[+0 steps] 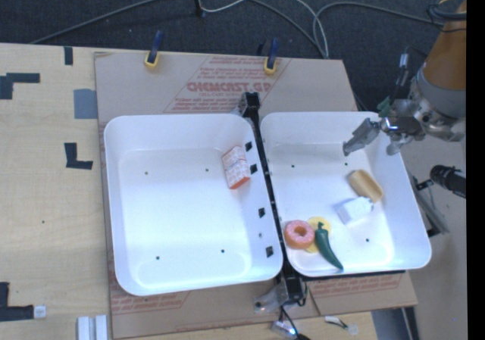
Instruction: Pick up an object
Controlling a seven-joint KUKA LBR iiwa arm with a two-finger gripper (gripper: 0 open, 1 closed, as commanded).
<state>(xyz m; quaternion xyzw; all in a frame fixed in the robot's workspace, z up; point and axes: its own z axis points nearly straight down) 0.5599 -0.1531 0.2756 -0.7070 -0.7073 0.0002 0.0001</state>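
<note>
Plainly the likeliest failure is a miss among crowded things: going left to right, the small red-and-white carton (pixel 236 167) leans against the left bin's right wall at centre frame, while low in the right bin (pixel 394 179) the pink donut (pixel 299 234), green pepper (pixel 327 247), white block (pixel 353 210) and tan bread roll (pixel 365 184) lie close together, so a descent could clip two at once or nudge one aside. The hand (pixel 377 138) hangs at the upper right of the frame over that bin's far corner, its fingers spread apart, holding and touching nothing.

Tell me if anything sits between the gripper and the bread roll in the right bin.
Nothing visible does. The gripper hangs over the right bin's far right part, and the bread roll lies just nearer the camera, with bare white floor between. The white block lies beyond the roll.
</note>
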